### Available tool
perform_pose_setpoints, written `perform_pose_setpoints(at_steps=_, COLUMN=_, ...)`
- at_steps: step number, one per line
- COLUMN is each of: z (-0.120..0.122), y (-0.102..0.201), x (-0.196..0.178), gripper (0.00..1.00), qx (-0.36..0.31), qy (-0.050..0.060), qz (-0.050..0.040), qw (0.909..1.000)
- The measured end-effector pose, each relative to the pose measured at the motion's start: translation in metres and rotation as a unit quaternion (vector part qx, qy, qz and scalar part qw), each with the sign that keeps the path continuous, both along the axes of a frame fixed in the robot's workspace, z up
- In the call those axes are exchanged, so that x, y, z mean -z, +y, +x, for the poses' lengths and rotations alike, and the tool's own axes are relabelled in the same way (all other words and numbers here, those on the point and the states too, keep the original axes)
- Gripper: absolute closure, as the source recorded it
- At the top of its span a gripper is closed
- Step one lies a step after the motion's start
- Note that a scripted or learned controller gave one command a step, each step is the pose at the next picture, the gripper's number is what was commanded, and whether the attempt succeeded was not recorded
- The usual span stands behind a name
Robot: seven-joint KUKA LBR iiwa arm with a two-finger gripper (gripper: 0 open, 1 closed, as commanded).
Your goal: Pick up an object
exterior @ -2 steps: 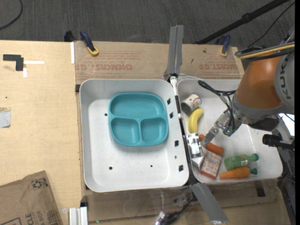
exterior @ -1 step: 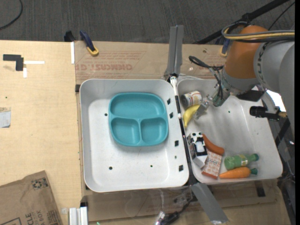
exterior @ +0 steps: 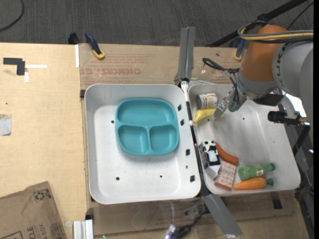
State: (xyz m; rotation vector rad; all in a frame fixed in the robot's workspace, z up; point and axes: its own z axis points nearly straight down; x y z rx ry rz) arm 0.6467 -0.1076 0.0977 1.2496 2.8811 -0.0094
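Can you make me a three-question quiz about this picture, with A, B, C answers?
1. Where is the teal divided plate?
A. left bin
B. right bin
C. on the cardboard

2. How many sections does the plate have?
A. two
B. three
C. five

3. Where is the gripper?
A. over the plate
B. by the yellow banana toy
C. over the carrot toy

Answers: 1 A, it sits in the left bin. 2 B, one long section and two smaller ones. 3 B, its tip is right beside the banana in the right bin.
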Motion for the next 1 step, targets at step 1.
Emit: perform_pose_setpoints(at_steps=1, z=0.0075, y=0.0231, x=-0.0920, gripper=1.00, qx=0.081, qy=0.000, qz=0.0019, qw=0.9967)
